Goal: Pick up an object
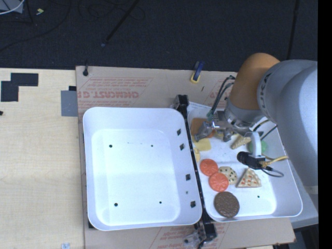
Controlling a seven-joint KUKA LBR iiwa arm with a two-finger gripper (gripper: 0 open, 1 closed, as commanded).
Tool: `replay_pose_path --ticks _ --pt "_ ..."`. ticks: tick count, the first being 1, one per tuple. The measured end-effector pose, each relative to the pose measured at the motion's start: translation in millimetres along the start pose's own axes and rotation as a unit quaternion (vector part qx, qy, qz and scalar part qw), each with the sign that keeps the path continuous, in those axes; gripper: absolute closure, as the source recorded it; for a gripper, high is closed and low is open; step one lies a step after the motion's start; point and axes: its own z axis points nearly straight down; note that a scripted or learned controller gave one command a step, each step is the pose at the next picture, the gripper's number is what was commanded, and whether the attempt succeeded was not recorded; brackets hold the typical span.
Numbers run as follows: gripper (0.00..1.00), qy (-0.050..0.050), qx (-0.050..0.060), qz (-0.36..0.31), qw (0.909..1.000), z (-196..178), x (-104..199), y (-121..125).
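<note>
Left shallow white plastic bin (104, 139): nothing to grab. Right white bin (288, 204): two round red slices (213, 174), patterned cracker disc (227, 174), brown round cookie (226, 204), yellow wedge (249, 179). End effector (220, 131) low at bin's far end; grip state hidden, cannot tell. Suggest centring over isolated cookie, descending straight.

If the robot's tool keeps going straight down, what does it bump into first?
Probably the pale yellow piece just below the tool in the right bin. Depth is hard to judge from above, so it might reach bare bin floor instead.
</note>
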Motion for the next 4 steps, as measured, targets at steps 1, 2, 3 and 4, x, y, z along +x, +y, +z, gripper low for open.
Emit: replay_pose_path --ticks 1,2,3,4 --pt "0.0 0.001 0.002 0.0 1.0 -0.5 14.1 -1.9" --pt "0.0 0.0 0.002 0.002 1.0 -1.1 -35.1 -24.6" --pt "0.0 0.002 0.013 0.002 0.9999 2.6 11.5 -6.0" --pt "0.0 -0.001 0.002 0.002 1.0 -0.7 -27.6 -20.7"
